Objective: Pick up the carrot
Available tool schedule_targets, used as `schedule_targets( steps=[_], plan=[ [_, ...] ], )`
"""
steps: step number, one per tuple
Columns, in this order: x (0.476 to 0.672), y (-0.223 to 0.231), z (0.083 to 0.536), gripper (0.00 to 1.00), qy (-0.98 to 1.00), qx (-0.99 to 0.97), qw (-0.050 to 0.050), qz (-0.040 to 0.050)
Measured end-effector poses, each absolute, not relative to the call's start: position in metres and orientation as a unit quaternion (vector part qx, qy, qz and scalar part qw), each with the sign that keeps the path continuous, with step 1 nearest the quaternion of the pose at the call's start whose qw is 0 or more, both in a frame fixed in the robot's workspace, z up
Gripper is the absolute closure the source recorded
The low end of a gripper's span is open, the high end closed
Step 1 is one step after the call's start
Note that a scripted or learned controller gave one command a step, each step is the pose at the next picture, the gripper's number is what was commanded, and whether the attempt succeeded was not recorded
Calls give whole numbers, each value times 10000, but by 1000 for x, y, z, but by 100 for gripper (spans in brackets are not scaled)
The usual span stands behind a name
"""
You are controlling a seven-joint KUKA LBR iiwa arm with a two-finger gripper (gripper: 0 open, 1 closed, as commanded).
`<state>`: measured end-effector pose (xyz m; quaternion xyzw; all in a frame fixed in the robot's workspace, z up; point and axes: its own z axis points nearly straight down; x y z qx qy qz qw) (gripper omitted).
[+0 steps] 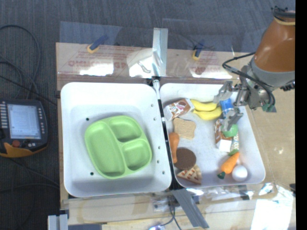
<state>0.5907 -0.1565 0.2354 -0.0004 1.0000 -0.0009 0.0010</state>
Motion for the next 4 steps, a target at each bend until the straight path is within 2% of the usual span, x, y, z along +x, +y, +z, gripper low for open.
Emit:
schedule_targets(
  steps=[1,2,3,4],
  plan=[
    [519,-178,172,0,9982,-603,-15,2],
    [497,-169,91,0,9978,-660,74,-28],
    [500,-168,103,100,9977,-667,109,-48],
    [503,-71,228,100,9997,-235,85,1]
  ],
)
